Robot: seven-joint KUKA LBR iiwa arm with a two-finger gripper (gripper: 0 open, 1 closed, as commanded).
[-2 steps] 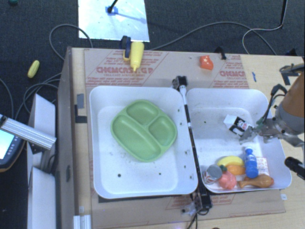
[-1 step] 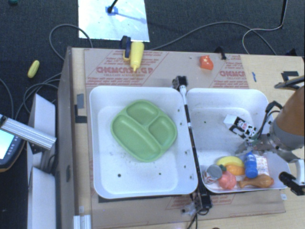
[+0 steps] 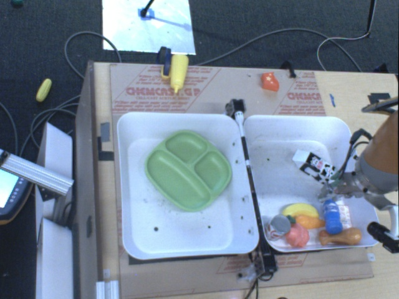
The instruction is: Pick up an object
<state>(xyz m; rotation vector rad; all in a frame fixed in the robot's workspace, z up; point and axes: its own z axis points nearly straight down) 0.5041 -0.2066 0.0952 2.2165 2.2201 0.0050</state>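
Reaching in from the right, the gripper (image 3: 330, 190) is hanging low over the right bin (image 3: 280, 136); I cannot tell its state. Just below it, one blue bottle (image 3: 333, 217) is lying among smooth plastic toys: one yellow banana (image 3: 298, 209), one pink piece (image 3: 298, 236). Far left, one green divided plate (image 3: 188, 169) is resting in the left bin (image 3: 134, 185).
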